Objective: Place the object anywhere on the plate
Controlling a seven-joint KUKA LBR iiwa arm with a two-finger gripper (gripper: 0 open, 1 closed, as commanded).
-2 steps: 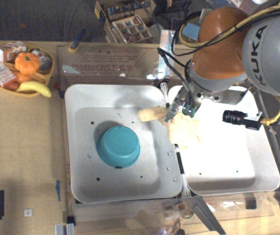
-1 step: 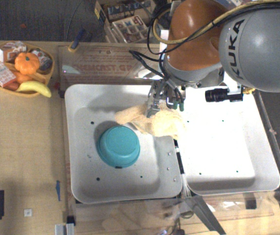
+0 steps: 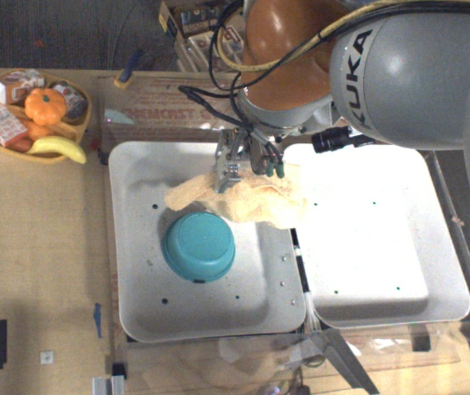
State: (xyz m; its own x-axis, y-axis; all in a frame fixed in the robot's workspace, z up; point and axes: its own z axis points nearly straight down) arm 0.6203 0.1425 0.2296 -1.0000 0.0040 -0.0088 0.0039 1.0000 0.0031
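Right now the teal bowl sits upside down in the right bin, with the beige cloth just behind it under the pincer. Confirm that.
Wrong on one count: the bowl sits in the left bin, not the right bin. The camera view shows it there, upside down, with the cloth just behind it under the pincer.

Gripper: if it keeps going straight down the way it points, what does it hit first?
Most likely the cloth. The gripper points down at the cloth's upper edge in the left bin; the blue plate sits nearer the camera, off that line. Height above the cloth is unclear.
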